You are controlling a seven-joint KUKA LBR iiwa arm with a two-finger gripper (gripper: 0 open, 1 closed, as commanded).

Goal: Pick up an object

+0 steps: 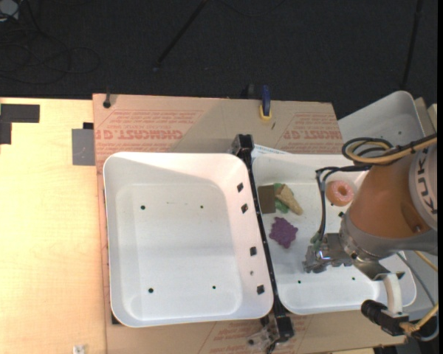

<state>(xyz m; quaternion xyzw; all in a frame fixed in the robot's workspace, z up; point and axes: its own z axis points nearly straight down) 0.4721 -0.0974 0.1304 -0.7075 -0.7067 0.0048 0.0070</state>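
Note:
Several small objects lie in the right bin (310,301). A purple lumpy piece (283,231) sits near its middle left. Behind it rest a brown block (267,198) and a tan wedge (289,199), touching each other. A pink ring (340,192) lies toward the back right, close to the arm's orange band. My gripper (319,259) hangs low over the bin floor, to the right of and in front of the purple piece, apart from it. Nothing shows between its metal tips.
The left bin (133,301) stands beside the right one, joined by a black divider with clips (252,220). Cardboard (170,127) lies under both bins. The arm's orange body (387,198) and black cables cover the right bin's right side.

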